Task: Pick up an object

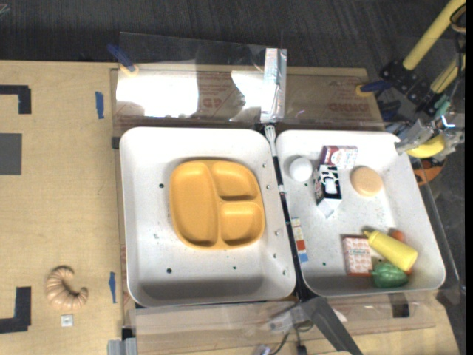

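Bright overhead light, glare on clear sheet (194,87), soft focus

Right bin (421,191) has all the stuff: a white cup (300,168), a black-and-white carton (329,182) lying flat, a tan bun (366,181), a yellow bottle (392,248) lying tilted across a red box (356,255), and a green pepper (389,275) right under the bottle.
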{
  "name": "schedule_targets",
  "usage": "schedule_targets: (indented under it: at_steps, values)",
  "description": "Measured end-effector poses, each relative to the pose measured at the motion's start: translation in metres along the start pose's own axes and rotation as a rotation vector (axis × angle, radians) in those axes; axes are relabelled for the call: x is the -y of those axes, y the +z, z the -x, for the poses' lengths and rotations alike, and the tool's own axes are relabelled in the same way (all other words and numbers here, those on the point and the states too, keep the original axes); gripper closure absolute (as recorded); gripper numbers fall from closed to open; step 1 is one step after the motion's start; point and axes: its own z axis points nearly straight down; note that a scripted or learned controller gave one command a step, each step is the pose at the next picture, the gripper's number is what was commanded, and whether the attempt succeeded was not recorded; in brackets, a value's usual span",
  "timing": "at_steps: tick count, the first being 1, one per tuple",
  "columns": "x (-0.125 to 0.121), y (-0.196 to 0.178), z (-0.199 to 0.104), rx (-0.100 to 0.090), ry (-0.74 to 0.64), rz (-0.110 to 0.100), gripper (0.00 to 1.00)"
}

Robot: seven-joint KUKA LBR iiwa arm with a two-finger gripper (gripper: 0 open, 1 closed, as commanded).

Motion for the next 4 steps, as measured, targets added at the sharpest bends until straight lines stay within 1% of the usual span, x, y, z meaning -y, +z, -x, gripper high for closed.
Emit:
schedule_targets:
  at_steps: [1,2,3,4]
  values:
    - [0.074,0.179,-0.017,-0.008,0.096,-0.013,0.0]
    - [0.0,0.19,-0.016,-0.016,0.1,0.006,0.0]
    - [-0.036,0.191,-0.017,-0.015,0.084,-0.003,0.0]
    - [-0.037,0.179,-0.015,-0.004,0.082,0.007,1.0]
